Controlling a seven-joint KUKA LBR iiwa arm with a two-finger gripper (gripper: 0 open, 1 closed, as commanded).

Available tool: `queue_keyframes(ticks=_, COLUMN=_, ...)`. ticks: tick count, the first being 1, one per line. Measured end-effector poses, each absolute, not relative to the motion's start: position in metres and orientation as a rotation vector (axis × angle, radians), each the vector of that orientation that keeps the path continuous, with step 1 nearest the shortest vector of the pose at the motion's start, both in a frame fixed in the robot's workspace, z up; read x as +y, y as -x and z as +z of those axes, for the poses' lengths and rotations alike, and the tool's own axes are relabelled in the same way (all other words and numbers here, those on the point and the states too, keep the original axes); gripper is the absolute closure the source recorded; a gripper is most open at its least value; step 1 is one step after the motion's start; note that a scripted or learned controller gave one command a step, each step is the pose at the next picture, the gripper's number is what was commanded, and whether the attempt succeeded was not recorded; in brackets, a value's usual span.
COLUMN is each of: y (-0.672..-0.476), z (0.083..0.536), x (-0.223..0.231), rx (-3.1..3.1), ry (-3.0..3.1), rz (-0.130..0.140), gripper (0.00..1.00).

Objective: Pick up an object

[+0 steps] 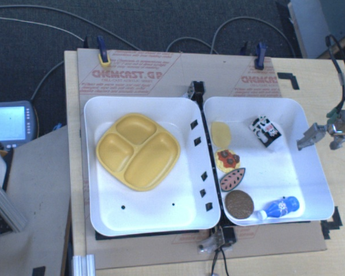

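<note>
- Camera view, looking down at a slant on a bench (132,68) topped with brown cardboard, which bears two shallow white bins side by side
- Left bin (98,206): holds a yellow divided plate (138,151) with three compartments, lying flat in the bin's upper left half
- Right bin (305,171): holds six small objects, four of them in a column along its left wall
- Column, top to bottom: a pale yellow disc (221,134); a red-and-yellow toy food piece (227,160) just below it; a watermelon-slice toy (232,179) (red with dark seeds), tilted; a round brown disc (239,204) near the bin's lower left corner
- Blue bottle (280,207): lies on its side along the right bin's lower wall, its white cap pointing toward the brown disc and just beside it
- Black-and-white toy (265,131) (cow-patterned, small): sits in the upper middle of the right bin, well apart from the other objects
- Gripper (311,137): grey, seen at the right bin's right rim, well apart from every object; whether the fingers are apart or together cannot be told at this size, and nothing shows between them
- Two blue clamps (103,55) hold the cardboard at the bench's far edge
- A small screen (8,122) stands off the bench at far left
</note>
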State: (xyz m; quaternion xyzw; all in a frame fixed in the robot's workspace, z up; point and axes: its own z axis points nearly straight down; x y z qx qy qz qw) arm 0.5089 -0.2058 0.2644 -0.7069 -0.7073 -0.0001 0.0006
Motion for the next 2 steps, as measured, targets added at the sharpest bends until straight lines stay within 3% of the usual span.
queue_keyframes(ticks=2, y=-0.502, z=0.161, x=-0.212, rx=-2.217, ry=2.218, rz=0.003, gripper=0.00)
